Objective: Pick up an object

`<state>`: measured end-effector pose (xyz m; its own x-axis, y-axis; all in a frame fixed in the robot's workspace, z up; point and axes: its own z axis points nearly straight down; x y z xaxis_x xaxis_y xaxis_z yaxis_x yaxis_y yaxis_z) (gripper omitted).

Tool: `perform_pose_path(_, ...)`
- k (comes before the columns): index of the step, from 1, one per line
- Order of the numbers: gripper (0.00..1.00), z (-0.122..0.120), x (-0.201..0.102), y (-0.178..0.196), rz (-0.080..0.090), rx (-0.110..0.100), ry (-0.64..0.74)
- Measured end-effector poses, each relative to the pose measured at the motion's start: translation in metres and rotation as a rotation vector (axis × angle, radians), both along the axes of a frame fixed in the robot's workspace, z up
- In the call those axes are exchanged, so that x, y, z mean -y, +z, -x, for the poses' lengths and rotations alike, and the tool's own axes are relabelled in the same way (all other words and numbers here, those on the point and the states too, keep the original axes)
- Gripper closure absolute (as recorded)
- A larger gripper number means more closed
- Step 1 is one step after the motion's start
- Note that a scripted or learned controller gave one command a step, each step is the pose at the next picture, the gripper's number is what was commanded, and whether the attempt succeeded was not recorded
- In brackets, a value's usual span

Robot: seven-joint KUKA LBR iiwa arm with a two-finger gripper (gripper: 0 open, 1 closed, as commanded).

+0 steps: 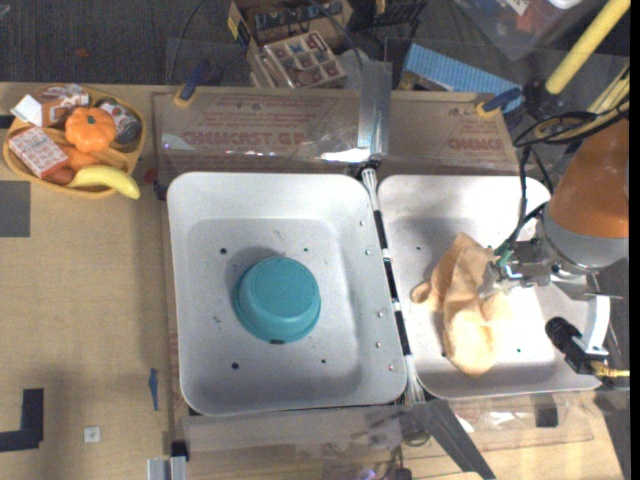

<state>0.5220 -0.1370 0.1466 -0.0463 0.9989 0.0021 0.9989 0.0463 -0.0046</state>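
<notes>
Tan crumpled cloth (465, 303) lies right of the teal bowl (278, 299); gripper (500, 273) touches its edge, finger state unclear. Cardboard lettering unreadable.

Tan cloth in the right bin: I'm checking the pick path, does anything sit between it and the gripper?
Nothing visible does. The gripper is already at the tan cloth's right edge in the right bin.

A robotics lab: two white bins (190, 208) on a wooden surface (80, 318), taped cardboard walls (260, 128) at the far side, loose cables (560, 128), and cluttered crates (295, 43) on the floor beyond.
</notes>
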Motion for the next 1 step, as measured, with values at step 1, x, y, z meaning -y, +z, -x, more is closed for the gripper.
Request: perform_pose_path(1, 0.0, -0.0027, -0.0118, -0.0536, 0.005, 0.019, 0.135)
